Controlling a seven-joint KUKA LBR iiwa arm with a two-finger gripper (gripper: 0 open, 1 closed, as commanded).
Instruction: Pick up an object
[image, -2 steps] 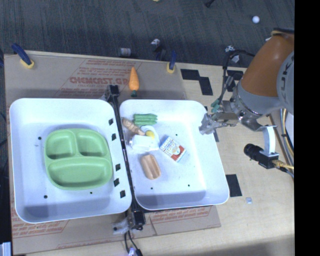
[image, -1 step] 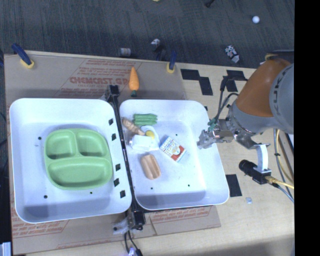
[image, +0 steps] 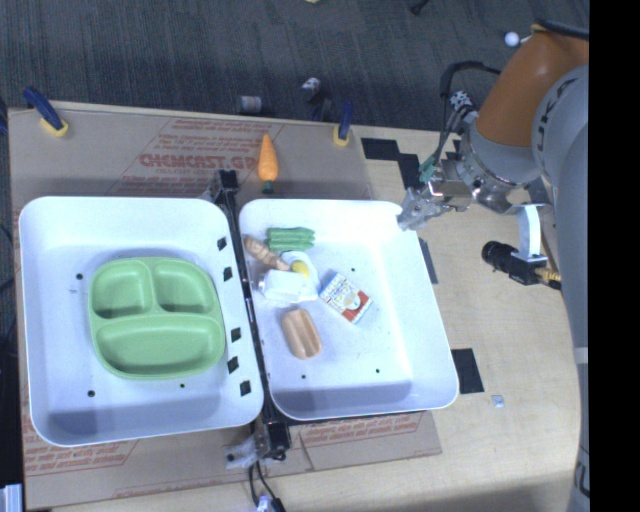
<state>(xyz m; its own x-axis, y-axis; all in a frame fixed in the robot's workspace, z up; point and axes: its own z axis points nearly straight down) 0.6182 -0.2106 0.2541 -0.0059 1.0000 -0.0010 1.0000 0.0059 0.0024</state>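
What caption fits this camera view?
Gripper poised over the right bin's far corner, toy foods clustered inside; green divided plate in the left bin.

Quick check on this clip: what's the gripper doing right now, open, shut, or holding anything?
Gripper: above the right white bin's upper-right corner; open or shut cannot be told, and nothing visible between its tips.

One fixed camera looks slantwise down on both bins (image: 420, 330).
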